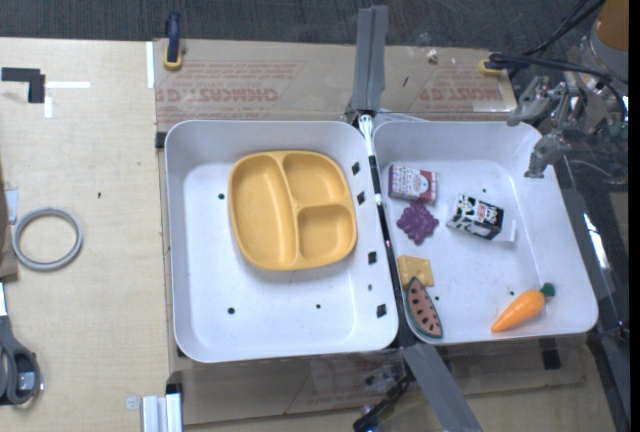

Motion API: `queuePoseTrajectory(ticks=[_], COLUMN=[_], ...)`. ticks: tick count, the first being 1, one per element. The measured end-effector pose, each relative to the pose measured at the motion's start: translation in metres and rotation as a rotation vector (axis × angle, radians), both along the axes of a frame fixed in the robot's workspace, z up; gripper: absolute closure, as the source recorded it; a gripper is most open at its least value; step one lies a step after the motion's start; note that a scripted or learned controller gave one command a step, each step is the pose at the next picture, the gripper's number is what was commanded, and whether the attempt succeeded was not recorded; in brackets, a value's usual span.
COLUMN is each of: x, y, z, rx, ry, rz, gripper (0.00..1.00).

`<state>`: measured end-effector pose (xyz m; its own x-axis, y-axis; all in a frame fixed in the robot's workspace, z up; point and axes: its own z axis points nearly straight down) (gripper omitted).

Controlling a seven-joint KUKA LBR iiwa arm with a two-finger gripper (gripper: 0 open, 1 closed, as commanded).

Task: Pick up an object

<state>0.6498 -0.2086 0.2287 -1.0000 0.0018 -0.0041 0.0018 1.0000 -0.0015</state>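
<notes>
Left bin [200, 320] carries the big yellow tray [293, 209]: stiff, slick, too wide, I'd say. Right bin [570, 220] has the likelier picks: carrot [520, 309] near the front right corner, probably light, hard, rolls, so pinch across its thick middle. Smaller still, carton [475, 217], watermelon slice [423, 306], grapes [418, 222]. Gripper [545, 152] hovers at the bin's back right rim, wrist off to the right; its state, can't tell.

My gripper [541, 156] hung at the far right corner of the right white bin [560, 220], above its rim. Below lay a red carton [412, 183], purple grapes [417, 222], a black-and-white carton [475, 217], an orange plastic carrot [521, 309] and a watermelon slice [423, 307]. A yellow divided plate [293, 209] sat in the left white bin [200, 300].
</notes>
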Motion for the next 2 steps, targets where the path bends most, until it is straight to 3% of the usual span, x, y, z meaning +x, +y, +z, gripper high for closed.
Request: queuePoseTrajectory(ticks=[1, 2], x=[-0.061, -0.078], y=[0.022, -0.014], z=[-0.067, -0.137], rx=[0.002, 0.002], ry=[0.003, 0.001], rz=[-0.38, -0.488], gripper=[0.0, 0.0])
